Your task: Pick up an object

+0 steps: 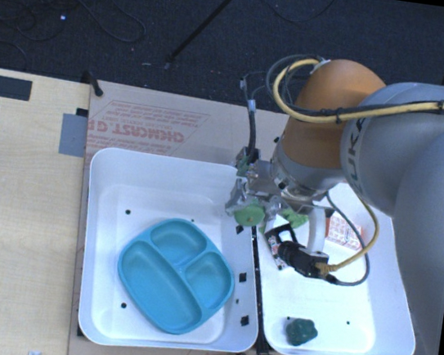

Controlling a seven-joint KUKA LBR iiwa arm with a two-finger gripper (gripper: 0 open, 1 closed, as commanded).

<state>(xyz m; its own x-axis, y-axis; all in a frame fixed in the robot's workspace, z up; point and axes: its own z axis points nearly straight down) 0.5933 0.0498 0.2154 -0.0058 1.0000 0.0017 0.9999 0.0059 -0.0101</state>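
A pale wooden desk sits before a dark floor strewn with cables. A flattened cardboard sheet lies under two white bins, its printed writing upside down and not clearly readable. The grey arm with its orange band reaches over the seam between the bins. The left bin holds a blue divided plate near its front. The right bin holds a printed packet and a dark green lump at its front edge. The end effector hangs by a light green object; whether it pinches anything cannot be told.
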